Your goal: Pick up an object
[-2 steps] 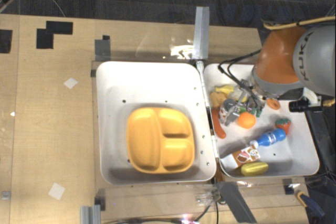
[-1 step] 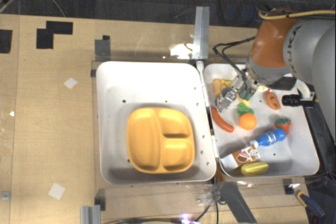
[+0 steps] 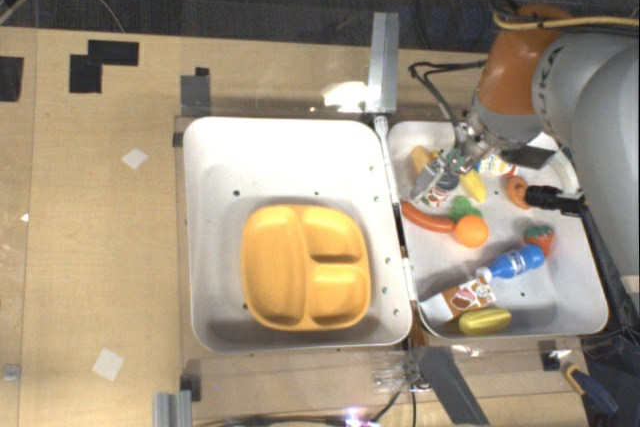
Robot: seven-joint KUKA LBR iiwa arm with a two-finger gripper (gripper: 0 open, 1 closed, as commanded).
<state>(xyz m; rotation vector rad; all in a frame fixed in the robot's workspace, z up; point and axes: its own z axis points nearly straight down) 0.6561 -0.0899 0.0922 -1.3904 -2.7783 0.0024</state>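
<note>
The right bin (image 3: 585, 310) holds several small toy foods: a red chili (image 3: 428, 219), an orange ball (image 3: 471, 231), a green piece (image 3: 463, 208), a yellow piece (image 3: 473, 186), a blue bottle (image 3: 516, 263), a strawberry (image 3: 541, 237), a small carton (image 3: 470, 296) and a yellow lemon-like piece (image 3: 484, 320). My gripper (image 3: 443, 174) reaches down into the bin's far left part, right above the pile near the yellow and green pieces. The arm's grey body and orange band (image 3: 512, 75) hang over the bin's far right corner.
The left bin (image 3: 215, 165) carries a yellow divided plate (image 3: 305, 265). A metal post (image 3: 383, 65) stands behind the wall between the bins. Black cables (image 3: 437, 85) run behind the right bin. An orange carrot-like piece (image 3: 516, 190) lies beside a black fitting.
</note>
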